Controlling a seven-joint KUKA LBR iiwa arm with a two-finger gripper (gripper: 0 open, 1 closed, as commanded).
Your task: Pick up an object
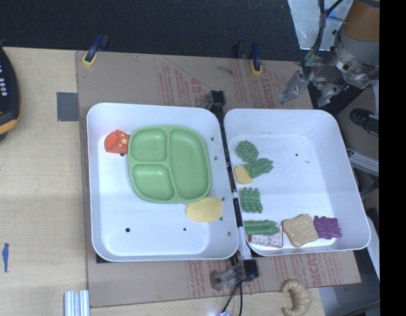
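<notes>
From the overhead camera view our hand (309, 87) hangs open over the counter past the right bin's (321, 120) far edge, holding nothing; nearest pick is the green broccoli piece (247, 151) in that bin, likely light, stiff, slick plastic, so we'd pinch across its narrow middle.

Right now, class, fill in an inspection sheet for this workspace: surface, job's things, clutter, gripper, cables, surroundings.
Surface: cardboard sheet on a wooden bench, clamped at its far edge, bearing two white bins.
Job's things: left bin holds a green divided plate, a red piece and a yellow piece; right bin holds green toy foods, toast and a purple piece.
Clutter: curled tan object on the cardboard's near edge.
Gripper: gripper open, beyond the right bin, holding nothing.
Cables: black cable at the near edge.
Surroundings: handheld controller at left.
</notes>
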